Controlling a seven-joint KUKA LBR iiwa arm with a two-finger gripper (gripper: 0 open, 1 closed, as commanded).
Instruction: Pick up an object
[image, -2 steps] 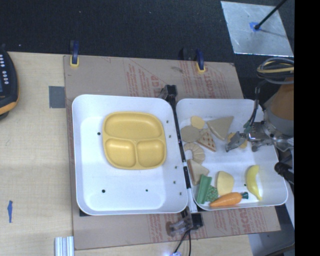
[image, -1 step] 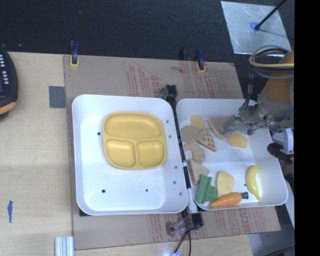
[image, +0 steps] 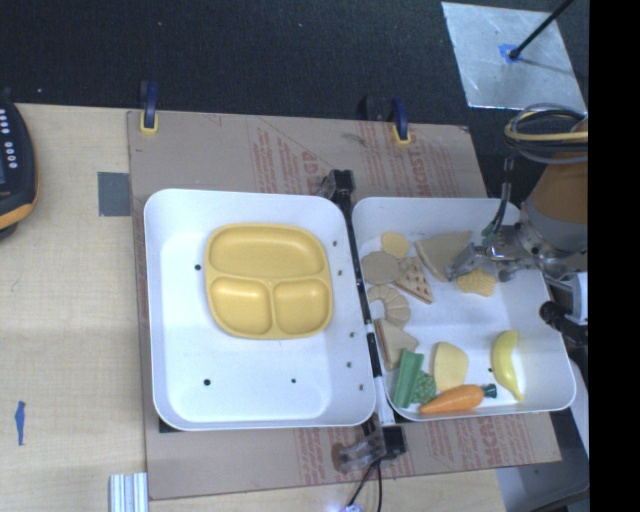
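The right bin (image: 540, 300) holds several toy foods. An orange carrot (image: 455, 400) and a green vegetable (image: 409, 378) lie at its near edge, beside a yellow wedge (image: 450, 363). A banana (image: 508, 364) rests near the right corner. Tan crackers and cookies (image: 392, 272) crowd the left side, and a beige wedge (image: 436, 254) lies further back. My gripper (image: 472, 264) hangs low over the back right of this bin, between the beige wedge and a pale yellow cheese piece (image: 479, 286). I see nothing clearly held in it.
The left bin (image: 180, 380) carries a yellow divided plate (image: 268, 279). Cardboard (image: 250, 150) lies under both bins, clamped at the back. A black and orange device (image: 15, 165) sits at the far left of the bench.
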